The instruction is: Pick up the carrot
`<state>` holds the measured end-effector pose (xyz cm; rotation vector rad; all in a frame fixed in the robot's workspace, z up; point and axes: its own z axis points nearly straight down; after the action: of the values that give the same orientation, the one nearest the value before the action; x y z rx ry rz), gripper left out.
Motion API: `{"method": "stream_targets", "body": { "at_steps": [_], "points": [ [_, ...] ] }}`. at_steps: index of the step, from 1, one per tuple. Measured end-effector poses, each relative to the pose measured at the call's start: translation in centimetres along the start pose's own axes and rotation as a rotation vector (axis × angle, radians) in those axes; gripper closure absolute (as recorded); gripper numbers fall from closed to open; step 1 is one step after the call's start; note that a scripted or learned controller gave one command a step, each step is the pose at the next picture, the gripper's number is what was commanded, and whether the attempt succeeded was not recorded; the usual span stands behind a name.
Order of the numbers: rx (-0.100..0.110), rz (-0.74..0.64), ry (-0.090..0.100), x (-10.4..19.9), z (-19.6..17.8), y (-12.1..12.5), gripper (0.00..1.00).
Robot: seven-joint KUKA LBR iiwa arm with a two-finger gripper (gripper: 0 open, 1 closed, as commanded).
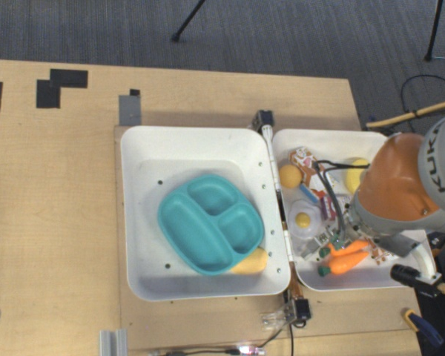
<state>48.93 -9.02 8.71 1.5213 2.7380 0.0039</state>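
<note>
The gripper (340, 237) sits low in the right bin (371, 279), just above the carrot (346, 259); its opening cannot be told. The carrot lies near the front wall amid clutter, so a neighbouring toy could get snagged or the carrot nudged away.

Bright, even overhead light, soft shadows, mild glare on the white bins (208, 143).

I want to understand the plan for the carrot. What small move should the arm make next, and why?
Probably a short, straight descent onto the carrot. It lies at the near edge of the right bin, its green end pointing left, just under the arm's wrist. The arm already hangs over that spot, so little sideways travel seems needed. Small toys crowd close beside the carrot, so going slowly looks wise.
</note>
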Motion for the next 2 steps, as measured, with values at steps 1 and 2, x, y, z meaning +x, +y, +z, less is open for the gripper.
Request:
{"method": "stream_targets", "body": {
  "at_steps": [1,2],
  "points": [
    [-0.005,-0.001,-0.001,-0.02,-1.12,0.24,1.0],
    [-0.004,-0.001,-0.001,-0.01,-1.11,0.23,0.0]
  ]
}}
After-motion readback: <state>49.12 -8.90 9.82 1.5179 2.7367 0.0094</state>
